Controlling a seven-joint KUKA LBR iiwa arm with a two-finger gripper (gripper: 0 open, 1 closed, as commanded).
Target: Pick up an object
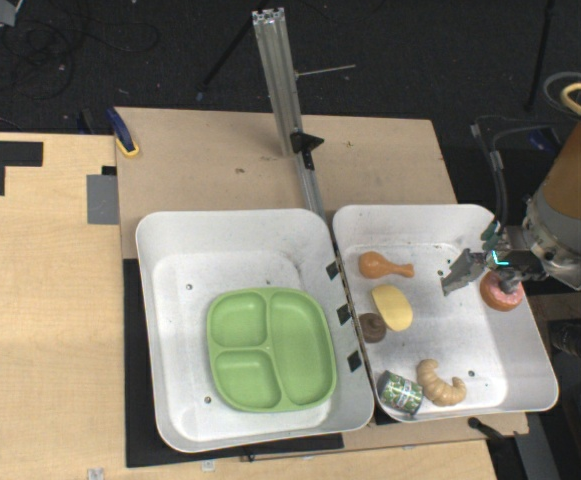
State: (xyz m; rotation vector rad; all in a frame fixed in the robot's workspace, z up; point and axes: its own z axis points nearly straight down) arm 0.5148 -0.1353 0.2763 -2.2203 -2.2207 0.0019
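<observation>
- Two white bins sit side by side: the left bin and the right bin.
- One green plate with three sections lies in the left bin.
- The right bin holds six things: one orange drumstick, one yellow lump, one brown donut, one croissant, one green can, one red-pink toy.
- The gripper hovers at the right bin's right side; I cannot tell if it grips the red-pink toy beside it.
</observation>
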